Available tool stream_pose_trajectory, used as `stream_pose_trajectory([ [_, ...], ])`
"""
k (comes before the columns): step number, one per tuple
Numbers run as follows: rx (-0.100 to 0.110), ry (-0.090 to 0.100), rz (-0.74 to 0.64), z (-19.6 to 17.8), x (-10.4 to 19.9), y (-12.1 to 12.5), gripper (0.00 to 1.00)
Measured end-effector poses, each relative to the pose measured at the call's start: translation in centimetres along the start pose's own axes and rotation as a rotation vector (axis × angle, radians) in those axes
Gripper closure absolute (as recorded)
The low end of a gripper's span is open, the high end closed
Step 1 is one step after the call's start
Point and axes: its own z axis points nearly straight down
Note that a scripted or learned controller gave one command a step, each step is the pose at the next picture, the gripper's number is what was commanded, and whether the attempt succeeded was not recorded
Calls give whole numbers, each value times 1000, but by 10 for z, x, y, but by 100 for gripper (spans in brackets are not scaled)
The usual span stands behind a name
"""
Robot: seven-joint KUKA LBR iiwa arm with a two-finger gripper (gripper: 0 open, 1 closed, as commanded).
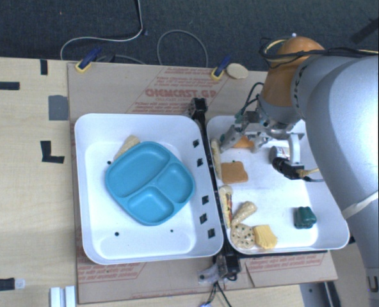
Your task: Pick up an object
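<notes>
One gripper (pixel 246 135) sits low over the right bin (pixel 327 232), near its far left corner; can't tell its state from this angle. An orange-brown bit (pixel 243 143) lies right under it, touching or not unclear. Just nearer, a tan toast-like square (pixel 233 172) lies by the left wall. Along the near edge: pale bread pcs (pixel 242 212), round cracker (pixel 242 236), yellow chunk (pixel 264 236). Dark green block (pixel 305 218) near the right edge. Left bin (pixel 90 235) holds a blue divided tray (pixel 150 182), w/ a tan piece (pixel 126 147) tucked at its far-left side.
</notes>
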Motion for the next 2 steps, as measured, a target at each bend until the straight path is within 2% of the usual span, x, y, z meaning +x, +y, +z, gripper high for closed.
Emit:
stream_pose_trajectory([
  [1,1,13,-4,0,-6,1,0],
  [2,-23,5,-1,-34,-67,4,0],
])
